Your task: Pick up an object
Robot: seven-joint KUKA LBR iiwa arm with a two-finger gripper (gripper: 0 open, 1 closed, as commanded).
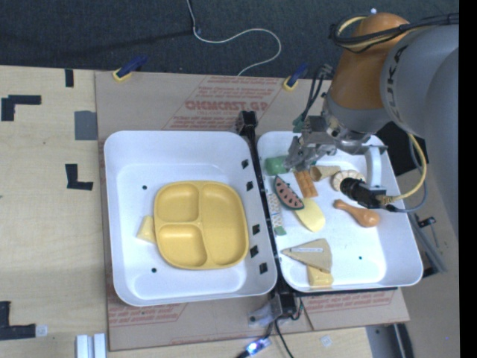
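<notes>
Camera view from above: we see the gripper (302, 155) low over the far left part of the right bin (395, 263), just above a cluster of toy food. A green piece (274, 165) lies just left of the fingertips, an orange stick (305, 183) just below them, and a watermelon slice (288, 192) close by toward the near side; none of these sits visibly between the fingers, and we cannot tell whether they are spread or closed. Farther along the bin we make out a pale yellow piece (312, 216), a brown wooden spoon (358, 212), and a sandwich wedge (309, 254) near the front wall. The left bin (123, 200) holds a yellow divided plate (201, 224). Both bins rest on a sheet of cardboard (216, 103) laid over a wooden bench (45, 200), with dark carpet (89, 13) and a white cable (231, 36) beyond. The arm (373, 58) reaches in from the right, its orange band high, its wrist bent down toward the bin.
</notes>
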